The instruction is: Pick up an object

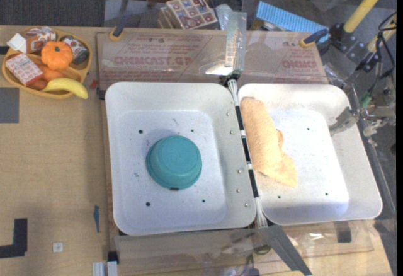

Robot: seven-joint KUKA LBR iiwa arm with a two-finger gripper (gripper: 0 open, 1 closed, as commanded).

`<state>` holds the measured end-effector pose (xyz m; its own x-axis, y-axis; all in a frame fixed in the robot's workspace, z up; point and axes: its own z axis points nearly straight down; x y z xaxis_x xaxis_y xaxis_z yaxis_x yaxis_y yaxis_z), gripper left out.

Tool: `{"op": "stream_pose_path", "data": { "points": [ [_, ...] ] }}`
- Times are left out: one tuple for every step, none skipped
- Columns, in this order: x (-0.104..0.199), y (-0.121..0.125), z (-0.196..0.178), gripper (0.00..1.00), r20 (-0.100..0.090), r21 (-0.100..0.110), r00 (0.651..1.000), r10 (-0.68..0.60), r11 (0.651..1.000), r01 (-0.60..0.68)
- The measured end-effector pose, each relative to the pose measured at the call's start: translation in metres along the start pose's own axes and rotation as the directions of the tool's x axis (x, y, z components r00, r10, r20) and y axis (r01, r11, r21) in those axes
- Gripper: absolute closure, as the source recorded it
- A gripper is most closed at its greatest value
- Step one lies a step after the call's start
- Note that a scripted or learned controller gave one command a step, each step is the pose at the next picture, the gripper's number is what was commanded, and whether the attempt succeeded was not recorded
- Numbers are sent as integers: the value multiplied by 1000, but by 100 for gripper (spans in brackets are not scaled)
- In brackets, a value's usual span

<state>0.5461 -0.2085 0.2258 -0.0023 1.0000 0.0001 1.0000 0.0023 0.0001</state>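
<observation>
Yellow cloth (264,139), looks like a rolled or bunched towel, lies in the right bin (362,205) along its left wall, long axis running far to near. Far end is plump and rounded, near end flattens out and flares toward the bin's middle. Judged soft, light and floppy, not fragile. It will sag and may unroll if taken by an edge. Best hold is probably across the thick far-middle part, pinching a fold from above. The thin near corner may slip out.

Gripper (345,120) sits at the right bin's far right side, well apart from the cloth, nothing seen in it. Can't tell if it is spread or pressed together, too small and cluttered there.

Other candidate: teal bowl (174,162), upside down, middle of the left bin (119,205). Stiff, smooth, domed, likely harder to pinch.

Outside the bins, far left on the bench, a yellow tray (12,73) of toy food with banana (66,86) and orange pumpkin (56,55).
</observation>
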Motion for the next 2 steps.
{"op": "stream_pose_path", "data": {
  "points": [
    [41, -36, -40, 0, 0, 0, 995, -95, 995, 95],
    [87, -38, 101, 0, 0, 0, 983, -185, 983, 185]
  ]
}}
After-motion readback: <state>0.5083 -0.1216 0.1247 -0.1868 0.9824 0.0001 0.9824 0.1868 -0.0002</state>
